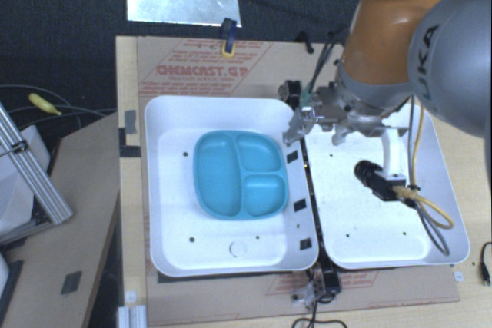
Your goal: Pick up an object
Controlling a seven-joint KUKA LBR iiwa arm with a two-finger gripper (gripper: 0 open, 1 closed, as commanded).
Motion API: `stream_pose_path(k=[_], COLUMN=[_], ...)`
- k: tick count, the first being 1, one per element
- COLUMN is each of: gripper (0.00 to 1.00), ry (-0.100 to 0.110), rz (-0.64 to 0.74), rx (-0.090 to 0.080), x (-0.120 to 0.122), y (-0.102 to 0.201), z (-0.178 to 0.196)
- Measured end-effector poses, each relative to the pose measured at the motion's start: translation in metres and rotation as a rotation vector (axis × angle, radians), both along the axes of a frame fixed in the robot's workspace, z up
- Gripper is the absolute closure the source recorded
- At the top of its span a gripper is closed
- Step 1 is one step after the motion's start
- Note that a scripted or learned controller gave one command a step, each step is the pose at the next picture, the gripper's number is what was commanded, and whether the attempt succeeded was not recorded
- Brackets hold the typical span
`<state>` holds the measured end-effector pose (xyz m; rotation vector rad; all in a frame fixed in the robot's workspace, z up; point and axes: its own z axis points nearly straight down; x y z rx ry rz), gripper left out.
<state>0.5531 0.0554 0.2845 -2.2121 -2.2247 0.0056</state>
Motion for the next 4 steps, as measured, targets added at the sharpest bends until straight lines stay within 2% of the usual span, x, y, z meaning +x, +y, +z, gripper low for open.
stream_pose_path(k=[1, 2, 3, 4], gripper=[0.00, 0.00, 1.00, 1.00], ry=[-0.011, -0.015, -0.011, -0.013], rz=[0.006, 0.004, 0.005, -0.007], rx=[0.004, 0.004, 0.002, 0.001], x=[-0.068, -0.066, -0.066, -0.066], y=[0.057, 0.100, 0.098, 0.063], z=[0.065, 0.133, 0.140, 0.197])
